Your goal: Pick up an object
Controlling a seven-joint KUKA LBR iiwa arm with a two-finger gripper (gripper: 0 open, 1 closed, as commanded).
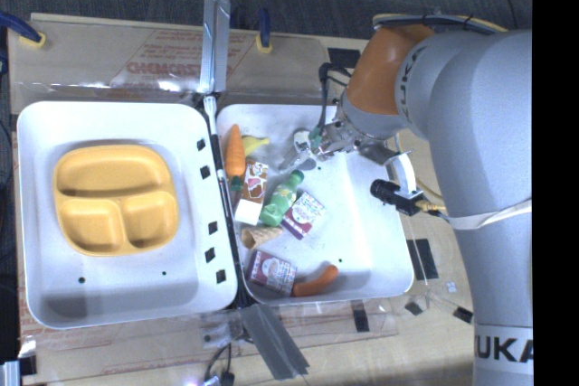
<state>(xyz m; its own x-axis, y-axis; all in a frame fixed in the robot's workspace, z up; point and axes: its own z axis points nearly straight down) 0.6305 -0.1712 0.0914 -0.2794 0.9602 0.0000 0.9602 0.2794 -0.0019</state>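
The right bin (380, 258) holds a pile of toy food. An orange carrot (234, 150) lies along its left wall with a yellow banana piece (256, 142) beside it. A green bottle (280, 197) lies in the middle, next to a purple packet (305, 214) and a white block (248, 211). A sausage (316, 281) and a small dark box (272, 271) rest near the front wall. My gripper (308, 146) reaches down into the bin's back part, just above the green bottle and right of the banana piece. Nothing shows between its fingers.
The left bin (36, 221) bears a yellow divided tray (115, 197). A cone-shaped piece (261, 236) lies by the divider between the bins. The grey arm (470, 131) covers the right side of the bench. The right half of the right bin's floor is bare.
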